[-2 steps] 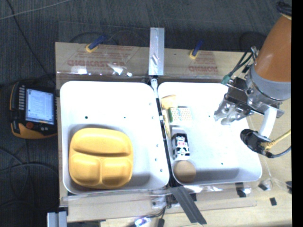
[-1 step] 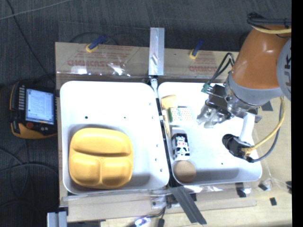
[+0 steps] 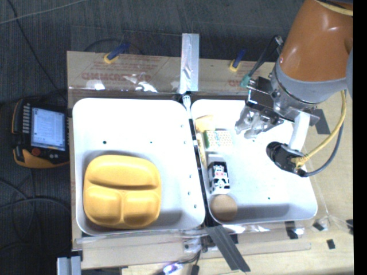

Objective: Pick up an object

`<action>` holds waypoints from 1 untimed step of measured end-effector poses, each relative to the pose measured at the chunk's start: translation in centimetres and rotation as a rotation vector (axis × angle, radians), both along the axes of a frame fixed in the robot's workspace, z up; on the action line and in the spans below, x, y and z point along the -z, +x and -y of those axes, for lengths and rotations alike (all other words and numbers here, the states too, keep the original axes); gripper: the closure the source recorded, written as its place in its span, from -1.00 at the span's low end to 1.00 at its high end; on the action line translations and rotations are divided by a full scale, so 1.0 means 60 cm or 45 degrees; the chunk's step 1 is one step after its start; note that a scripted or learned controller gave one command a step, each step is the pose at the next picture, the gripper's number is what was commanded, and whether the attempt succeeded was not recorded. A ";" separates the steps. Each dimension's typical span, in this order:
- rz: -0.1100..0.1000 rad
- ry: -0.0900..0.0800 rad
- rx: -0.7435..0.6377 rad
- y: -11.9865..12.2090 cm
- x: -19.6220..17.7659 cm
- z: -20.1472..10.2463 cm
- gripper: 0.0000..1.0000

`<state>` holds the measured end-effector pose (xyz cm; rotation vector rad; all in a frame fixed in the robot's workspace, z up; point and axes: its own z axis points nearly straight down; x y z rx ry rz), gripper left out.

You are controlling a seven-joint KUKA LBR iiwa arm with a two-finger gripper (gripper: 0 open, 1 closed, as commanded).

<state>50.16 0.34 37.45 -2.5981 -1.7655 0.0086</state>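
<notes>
while the gripper (image 3: 253,126) hangs over the right bin (image 3: 287,208), its state cannot be told; brush (image 3: 209,132), box (image 3: 218,175) and ball (image 3: 223,206) lie below.

Fixed above the bench, looking down at a slant; both white bins in frame, left bin (image 3: 135,116) and right bin (image 3: 258,196) side by side across the middle; far enough to take in dark floor beyond the bench and a handheld screen unit (image 3: 43,132) at far left; arm (image 3: 318,36) entering from upper right, large and close to the lens.
</notes>
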 end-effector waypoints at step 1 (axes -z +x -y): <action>-0.004 0.002 -0.003 0.076 0.154 -0.014 1.00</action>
